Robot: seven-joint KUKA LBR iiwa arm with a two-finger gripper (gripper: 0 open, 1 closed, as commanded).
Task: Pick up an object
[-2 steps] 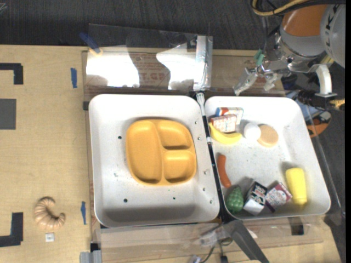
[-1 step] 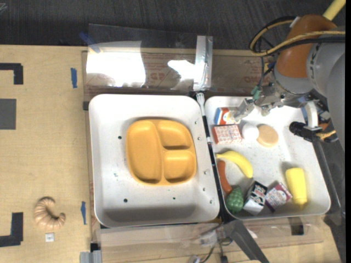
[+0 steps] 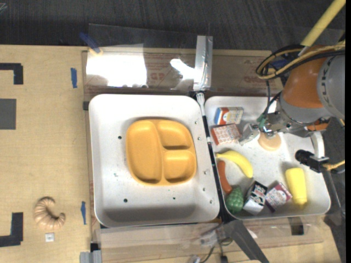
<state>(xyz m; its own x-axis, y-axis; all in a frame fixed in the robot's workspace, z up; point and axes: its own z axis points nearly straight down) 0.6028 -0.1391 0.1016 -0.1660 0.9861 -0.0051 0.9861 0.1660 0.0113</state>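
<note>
Your hand (image 3: 264, 126) hovers low beside the peach disc (image 3: 270, 142), above the banana (image 3: 237, 162), likely lining up a grab; grip unreadable.

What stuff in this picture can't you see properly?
- The gripper in the right bin: too small and blurred in the camera view to tell how its fingers stand.
- The pale round thing beside it: partly covered by the arm, so I can't tell what it is.
- The labels on the small cartons: too small to read.
- The red thing: partly under the banana.
</note>
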